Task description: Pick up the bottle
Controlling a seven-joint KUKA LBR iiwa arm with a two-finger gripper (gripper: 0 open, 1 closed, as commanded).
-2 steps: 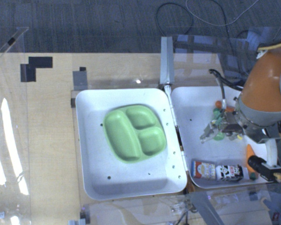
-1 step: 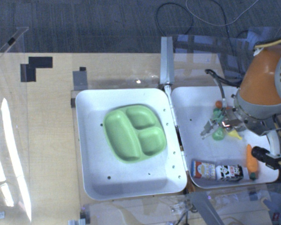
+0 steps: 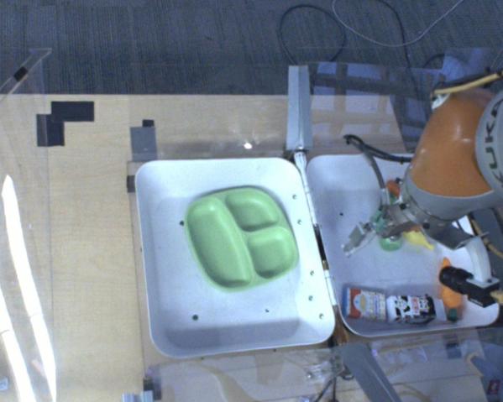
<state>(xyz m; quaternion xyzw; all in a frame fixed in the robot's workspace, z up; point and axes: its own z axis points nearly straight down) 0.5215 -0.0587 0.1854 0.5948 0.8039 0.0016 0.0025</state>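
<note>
— What sits in the left bin [image 3: 170,326]?
— A green divided plate [image 3: 239,237], three compartments, lying flat near the middle.

— And the right bin [image 3: 339,179]?
— A bottle [image 3: 390,305] lies on its side along the near wall, its label showing. The arm [image 3: 459,147] comes in from the right, orange band above the wrist, and the gripper [image 3: 367,232] hangs low over the bin floor, well apart from the bottle. Small green, yellow and orange things lie beside it, too blurred to name.

— The table [image 3: 87,272]?
— Pale wood, black marks at its far left.
</note>
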